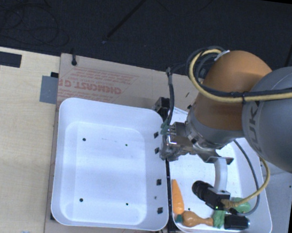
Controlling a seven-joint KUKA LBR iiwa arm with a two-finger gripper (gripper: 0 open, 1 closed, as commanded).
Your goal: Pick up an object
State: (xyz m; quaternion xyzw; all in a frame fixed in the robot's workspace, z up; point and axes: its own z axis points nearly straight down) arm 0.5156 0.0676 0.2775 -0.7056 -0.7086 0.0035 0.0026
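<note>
1. The grey arm with an orange band [229, 98] enters from the right of the frame and covers the upper part of the right shallow white plastic bin [189, 176].
2. The gripper [174, 143] is at the centre of the frame, over the border where the two bins meet. The bulky wrist hides most of it, so I cannot tell if it is wide or narrow, or if it holds anything.
3. The things to pick lie in the lower part of the right bin, below the gripper and apart from it.
4. A long orange carrot-shaped toy [177, 197] lies along the left wall of this bin.
5. A tan-orange pear-shaped object [195, 219] lies at the lower rim, just beside the tip of the carrot-shaped toy.
6. A small green piece [219, 219] touches its right end; the shape is hard to make out.
7. A short black object [236, 223] lies to the right of the green piece, near the rim; I cannot tell what it is.
8. The left shallow white plastic bin [107, 161] is at the centre-left.
9. Both bins stand on a brown cardboard sheet with red print [113, 84]; the print is too blurred to read fully.
</note>
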